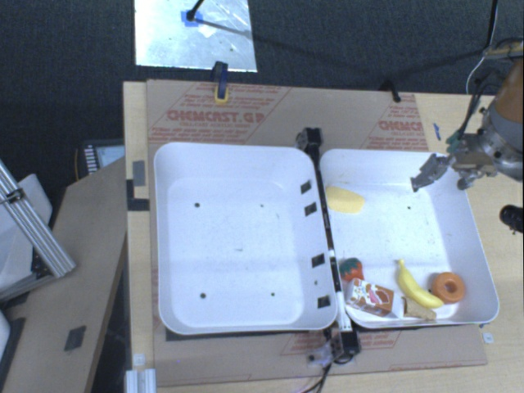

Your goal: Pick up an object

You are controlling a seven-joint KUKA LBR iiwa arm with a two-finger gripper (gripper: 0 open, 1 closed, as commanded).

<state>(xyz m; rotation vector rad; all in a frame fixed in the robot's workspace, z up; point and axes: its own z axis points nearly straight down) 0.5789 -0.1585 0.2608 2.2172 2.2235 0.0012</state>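
Observation:
My gripper (444,178) hangs over the far right part of the right bin (458,219), open, with nothing between its fingers. A pale yellow lump (345,200) lies near the divider, well to the gripper's left. Along the bin's near edge lie a banana (413,285), an orange ring (448,286), a small red and green fruit (351,268) and a printed packet (372,298).
The left bin (237,236) sits beside the right one, joined by a black-clipped divider (323,219). Both rest on a cardboard sheet (246,113). A shiny metal plate (195,23) lies on the floor beyond the bench.

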